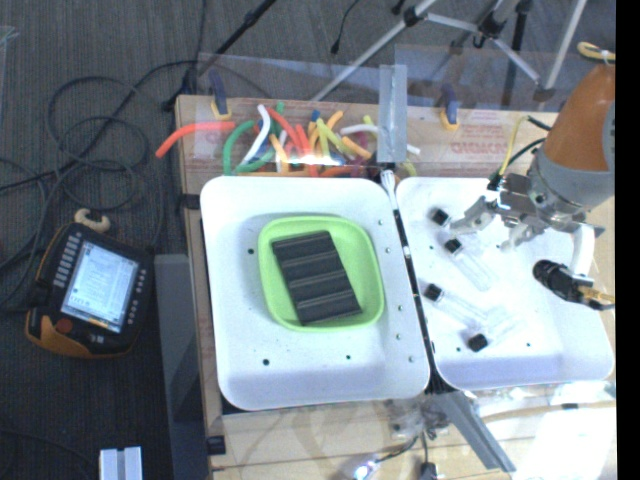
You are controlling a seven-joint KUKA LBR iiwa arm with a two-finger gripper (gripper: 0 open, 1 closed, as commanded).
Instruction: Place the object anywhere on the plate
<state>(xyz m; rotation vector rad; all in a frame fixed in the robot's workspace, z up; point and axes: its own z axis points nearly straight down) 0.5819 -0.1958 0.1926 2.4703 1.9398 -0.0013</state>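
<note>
A dark grey ridged block (316, 277) lies flat on the green plate (372, 268), which sits in the left white bin (230, 348). My gripper (492, 226) hangs over the back part of the right bin (560, 358), well to the right of the plate. Its fingers look spread open with nothing between them. The grey wrist and orange band rise toward the upper right.
Several clear tubes with black caps lie in the right bin, one (440, 216) just left of the gripper and another (470, 320) nearer the front. Coloured hoses (290, 138) are heaped behind the left bin. A teach pendant (90, 288) lies on the floor at the left.
</note>
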